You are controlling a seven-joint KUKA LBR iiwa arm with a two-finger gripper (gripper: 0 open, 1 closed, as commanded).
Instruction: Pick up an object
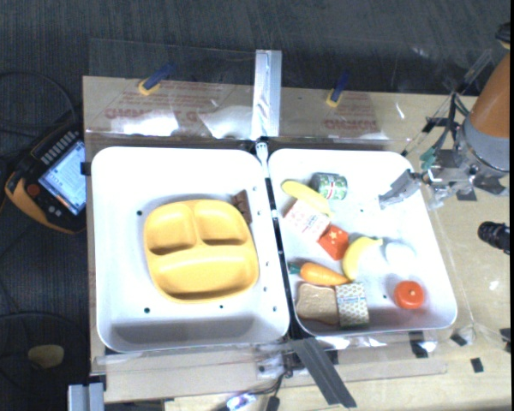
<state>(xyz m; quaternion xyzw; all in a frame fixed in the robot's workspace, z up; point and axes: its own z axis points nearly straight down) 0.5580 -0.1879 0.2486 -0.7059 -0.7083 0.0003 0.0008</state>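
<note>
The small toy objects lie jumbled in the right-hand shallow white bin (441,268): a green tin can (330,186) just beside a yellow banana (304,195), a white carton (306,221), a red block (333,243), an orange carrot (323,273), a slice of brown bread (316,303) touching a patterned box (352,304), and an orange-red tomato (409,294). The left-hand white bin (120,247) holds a yellow divided plastic tray (201,248). The grey gripper (397,189) hangs over the right bin's far right corner, well apart from the toys and holding nothing I can see, and I cannot tell whether its fingers are apart or together.
</note>
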